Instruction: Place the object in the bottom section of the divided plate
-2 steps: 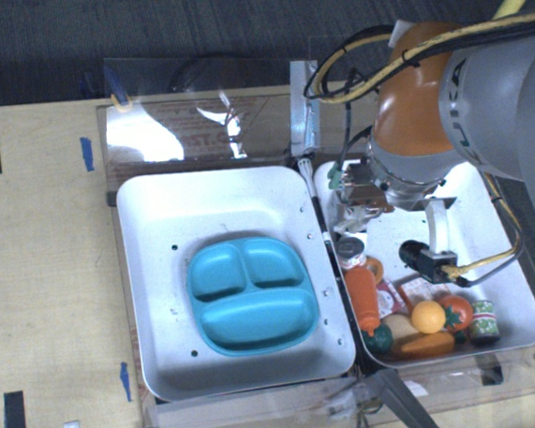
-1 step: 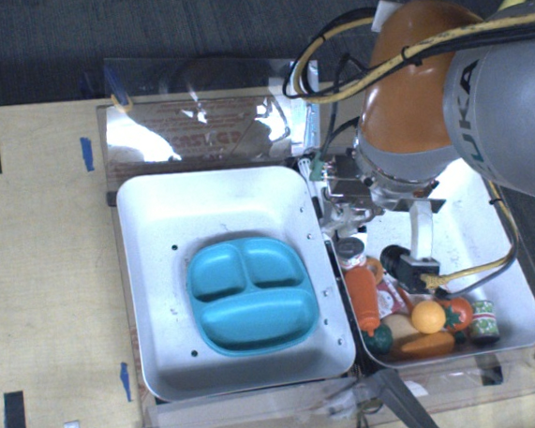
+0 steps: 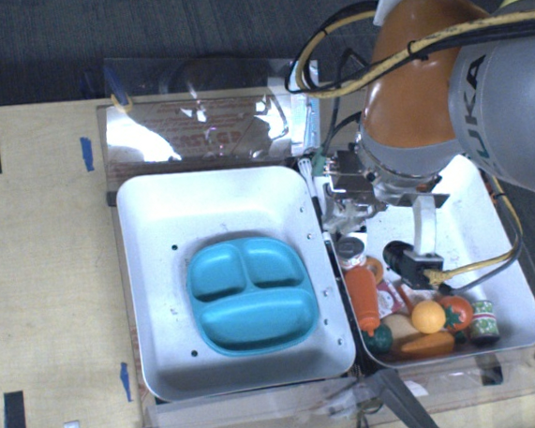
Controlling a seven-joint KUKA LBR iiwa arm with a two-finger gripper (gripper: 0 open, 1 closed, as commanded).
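Note:
A blue divided plate [image 3: 198,290] lies in the left white bin [image 3: 147,229], with two small sections at the top and one wide section at the bottom, all bare. My gripper [image 3: 346,221] hangs low over the left side of the right bin [image 3: 507,260], just right of the wall between the bins. Under its tip sits a small round grey item [image 3: 351,245]. Below that lies a long orange-red toy [image 3: 362,298]. The grey arm and its orange band hide the upper part of the right bin.
Toy foods crowd the right bin's lower end: an orange ball [image 3: 428,317], a red tomato [image 3: 458,309], a carrot [image 3: 427,343], a green piece [image 3: 381,338], a small can [image 3: 485,319]. A black part [image 3: 406,259] and yellow cable hang nearby. Clear plastic lies behind the left bin.

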